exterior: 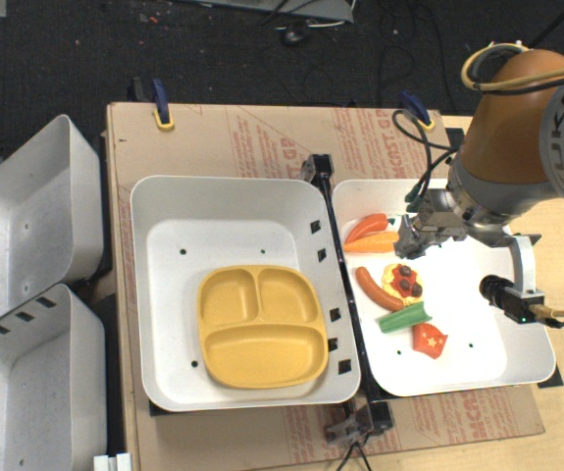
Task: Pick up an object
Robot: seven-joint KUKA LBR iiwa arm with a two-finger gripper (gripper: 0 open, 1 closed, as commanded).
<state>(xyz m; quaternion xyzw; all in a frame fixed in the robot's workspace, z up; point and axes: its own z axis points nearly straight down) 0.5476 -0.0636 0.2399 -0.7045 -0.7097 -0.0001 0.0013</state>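
My gripper [409, 241] hangs over the right bin [478, 371], just above the far part of a cluster of toy food. Right under and beside it lie an orange carrot [370, 245] and a red pepper piece [365, 227]. Nearer the front lie a small pizza slice with dark toppings [402, 281], a sausage [377, 289], a green piece [403, 318] and a red strawberry-like piece [430, 340]. The dark fingers point down at the carrot's right end; their gap is hidden from this angle.
The left bin [164, 224] holds a yellow divided plate [260, 325]. A black divider rail [335, 263] runs between the bins. The arm's wrist with its orange band [517, 116] looms over the right bin's far right. Two spare white bins [26, 263] stand off the bench's left.
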